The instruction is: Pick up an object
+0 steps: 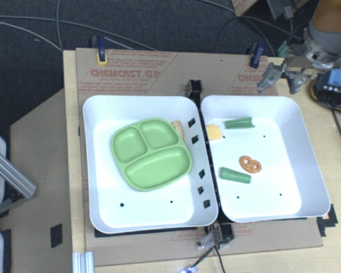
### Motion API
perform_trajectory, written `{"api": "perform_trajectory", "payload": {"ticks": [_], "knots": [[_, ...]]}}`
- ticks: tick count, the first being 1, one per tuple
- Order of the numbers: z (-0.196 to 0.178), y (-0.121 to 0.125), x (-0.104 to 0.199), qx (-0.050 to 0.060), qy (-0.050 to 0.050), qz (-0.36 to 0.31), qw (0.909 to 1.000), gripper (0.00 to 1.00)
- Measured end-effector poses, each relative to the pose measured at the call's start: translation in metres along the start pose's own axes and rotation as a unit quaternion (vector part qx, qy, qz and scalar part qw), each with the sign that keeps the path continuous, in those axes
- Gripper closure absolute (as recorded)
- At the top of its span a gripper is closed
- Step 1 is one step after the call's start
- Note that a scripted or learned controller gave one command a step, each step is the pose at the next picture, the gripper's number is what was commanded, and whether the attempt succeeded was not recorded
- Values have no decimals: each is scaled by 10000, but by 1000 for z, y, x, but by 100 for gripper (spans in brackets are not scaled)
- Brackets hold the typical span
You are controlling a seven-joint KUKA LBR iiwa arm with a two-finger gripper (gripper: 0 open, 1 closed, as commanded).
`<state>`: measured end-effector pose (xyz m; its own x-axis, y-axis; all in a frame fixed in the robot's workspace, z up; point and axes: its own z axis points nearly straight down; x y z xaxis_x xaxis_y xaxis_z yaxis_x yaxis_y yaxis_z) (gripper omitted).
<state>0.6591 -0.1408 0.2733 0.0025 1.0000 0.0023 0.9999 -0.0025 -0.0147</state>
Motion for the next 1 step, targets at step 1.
{"api": "perform_trajectory", "payload": {"ticks": [1], "knots": [[-9,2,0,-69,-11,-13,10000,0]]}}
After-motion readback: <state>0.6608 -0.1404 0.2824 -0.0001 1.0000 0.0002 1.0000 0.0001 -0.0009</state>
